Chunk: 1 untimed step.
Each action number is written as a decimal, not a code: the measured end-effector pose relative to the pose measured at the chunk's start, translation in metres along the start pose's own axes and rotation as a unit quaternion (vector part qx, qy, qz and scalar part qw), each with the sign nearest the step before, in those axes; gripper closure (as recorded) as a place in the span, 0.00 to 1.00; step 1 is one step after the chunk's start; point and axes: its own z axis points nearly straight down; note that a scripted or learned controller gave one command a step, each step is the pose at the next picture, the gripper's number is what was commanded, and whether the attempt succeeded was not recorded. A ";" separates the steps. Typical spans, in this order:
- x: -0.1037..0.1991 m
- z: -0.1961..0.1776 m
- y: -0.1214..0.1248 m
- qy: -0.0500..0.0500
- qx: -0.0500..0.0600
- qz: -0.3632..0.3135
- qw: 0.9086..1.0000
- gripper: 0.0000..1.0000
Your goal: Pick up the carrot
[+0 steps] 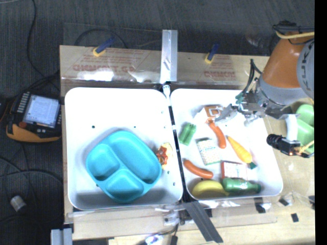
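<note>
Orange and tapering, the carrot (239, 149) lies in the right bin (265, 185), its long axis slanting down-right beside the orange sausage (217, 135), while the gripper (228, 113), whose grip state I cannot tell, hovers just up-left of the carrot.

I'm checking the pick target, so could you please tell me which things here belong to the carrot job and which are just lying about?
Job: carrot; gripper; right bin.

Lying about: blue tray; banana; two sausages; green pepper; cucumber; small boxes.
</note>
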 end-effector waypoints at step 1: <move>-0.054 0.016 -0.026 0.000 0.000 0.050 0.999 0.00</move>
